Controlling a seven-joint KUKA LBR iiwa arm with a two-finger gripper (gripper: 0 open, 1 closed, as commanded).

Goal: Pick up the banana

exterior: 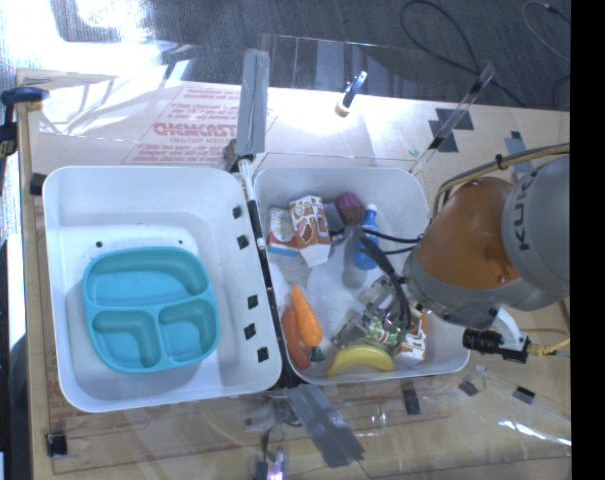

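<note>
The gripper point(367, 320) is positioned low in the right bin point(414, 183), directly above the banana point(360, 359); whether its fingers are spread or closed cannot be determined. The banana is located at the near wall of the right bin, lying flat, with its long axis running left to right and its ends curved slightly upward. Just left of the banana, a carrot point(302, 326) is seen lying lengthwise. Beyond the banana, a carton point(304, 226), a purple item point(349, 207) and a blue bottle point(363, 248) are grouped. Left of the banana, the left bin point(67, 193) holds a blue divided tray point(149, 308). Both bins are supported on a light wooden bench point(482, 128) over dark flooring.
</note>
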